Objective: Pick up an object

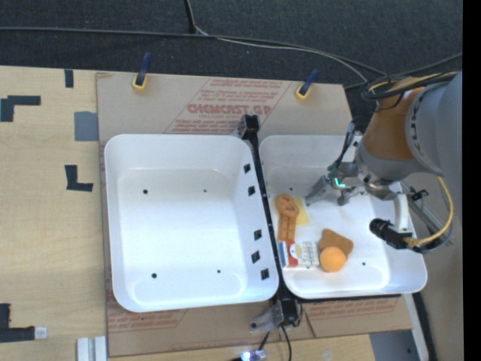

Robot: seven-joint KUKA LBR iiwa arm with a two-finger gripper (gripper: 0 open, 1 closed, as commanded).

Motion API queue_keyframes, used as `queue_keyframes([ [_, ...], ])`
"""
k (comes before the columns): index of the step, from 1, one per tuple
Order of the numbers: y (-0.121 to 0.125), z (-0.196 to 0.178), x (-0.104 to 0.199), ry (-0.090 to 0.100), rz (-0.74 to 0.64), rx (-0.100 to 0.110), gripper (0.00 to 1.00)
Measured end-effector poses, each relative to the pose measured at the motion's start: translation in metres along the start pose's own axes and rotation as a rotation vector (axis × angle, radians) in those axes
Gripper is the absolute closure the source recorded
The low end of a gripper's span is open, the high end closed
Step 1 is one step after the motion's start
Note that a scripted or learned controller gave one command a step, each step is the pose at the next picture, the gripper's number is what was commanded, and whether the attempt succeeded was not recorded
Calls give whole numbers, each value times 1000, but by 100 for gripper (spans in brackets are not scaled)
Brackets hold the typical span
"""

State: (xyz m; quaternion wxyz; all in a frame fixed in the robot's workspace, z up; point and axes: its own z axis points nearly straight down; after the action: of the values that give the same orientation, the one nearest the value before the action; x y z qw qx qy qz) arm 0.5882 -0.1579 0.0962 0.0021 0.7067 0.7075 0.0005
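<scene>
The right bin (316, 164) holds several small items. A long orange-brown toy pastry (286, 215) lies by the bin's left wall, on a yellow flat piece (303, 216). In front of them are a small white and red carton (300, 255), an orange ball (333, 259) and a brown wedge (337, 240) touching the ball. My gripper (334, 194) hangs over the bare middle of the right bin, behind the wedge and to the right of the pastry. Its fingers (316, 194) are spread open, with nothing between them.
The left bin (120, 164) lies beside the right one, with a black divider clamp (258, 194) along their shared wall. The arm's grey wrist and orange band (391, 130) cover the right bin's far right corner. Cables (421, 232) hang at the right rim.
</scene>
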Motion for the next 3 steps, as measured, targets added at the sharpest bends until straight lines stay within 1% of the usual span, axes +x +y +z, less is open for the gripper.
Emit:
queue_keyframes([
  [1,-71,10,7,0,2,1,0],
  [2,-104,10,38,-1,1,-1,0],
  [3,-103,10,59,-1,0,0,0],
])
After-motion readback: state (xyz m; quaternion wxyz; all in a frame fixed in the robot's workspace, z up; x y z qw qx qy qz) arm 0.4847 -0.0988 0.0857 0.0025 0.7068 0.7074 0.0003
